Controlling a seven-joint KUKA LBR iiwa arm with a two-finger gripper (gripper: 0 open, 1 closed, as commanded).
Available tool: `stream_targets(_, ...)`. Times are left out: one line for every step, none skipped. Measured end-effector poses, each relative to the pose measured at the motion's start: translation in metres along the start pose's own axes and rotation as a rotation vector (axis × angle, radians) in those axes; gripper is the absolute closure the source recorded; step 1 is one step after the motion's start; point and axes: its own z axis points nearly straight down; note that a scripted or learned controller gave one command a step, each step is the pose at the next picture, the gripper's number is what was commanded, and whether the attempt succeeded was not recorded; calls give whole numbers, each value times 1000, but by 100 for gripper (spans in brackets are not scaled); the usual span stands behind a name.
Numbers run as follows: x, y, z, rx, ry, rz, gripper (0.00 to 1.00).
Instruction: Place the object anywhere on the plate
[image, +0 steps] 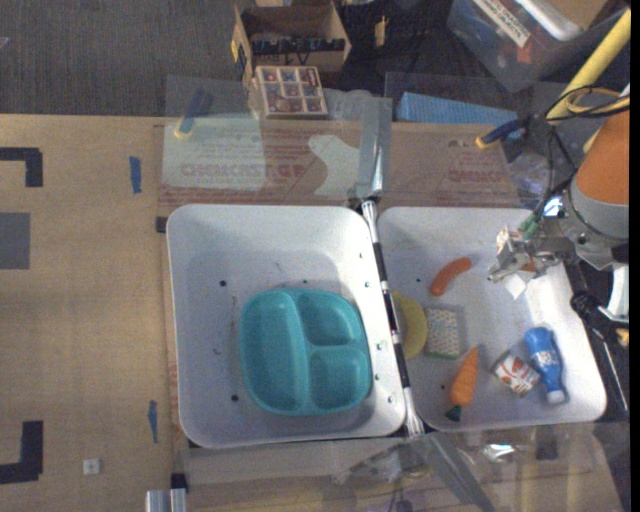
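Observation:
A teal divided plate lies in the left bin. In the right bin there are an orange sausage, a carrot, a green and yellow sponge, a small red and white can and a blue bottle. My gripper hangs over the upper right part of the right bin, to the right of the sausage. It is open, with nothing between its fingers. A small white scrap lies just below it.
A yellow disc leans at the right bin's left wall, beside the divider between the bins. Cardboard sheets and a box stand behind the bins. Cables and the arm's body crowd the right edge.

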Motion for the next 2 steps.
stream_targets(75,-60,-36,2,2,-44,100)
stream_targets(136,-56,-22,2,2,-121,100)
